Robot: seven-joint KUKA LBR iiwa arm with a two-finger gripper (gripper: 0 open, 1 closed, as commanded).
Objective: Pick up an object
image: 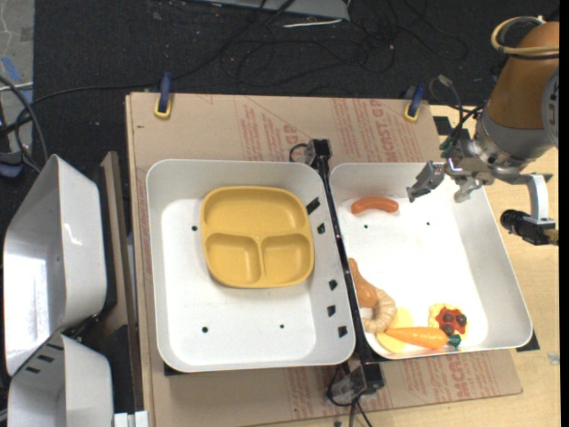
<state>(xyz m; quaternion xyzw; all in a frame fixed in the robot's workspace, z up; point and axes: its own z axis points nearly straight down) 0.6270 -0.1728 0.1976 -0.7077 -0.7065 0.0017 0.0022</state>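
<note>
Gripper (444,181) hangs open and empty over the right white bin (498,265); just to its left lies a small orange plastic sausage (374,205), probably light, stiff, slick; pinch its middle.

The tool (442,181) is hovering with fingers spread over the right shallow white bin's (498,265) far edge. An orange plastic sausage (374,205) is lying just left of it, untouched; a yellow divided plate (258,237) is sitting farther left.
</note>
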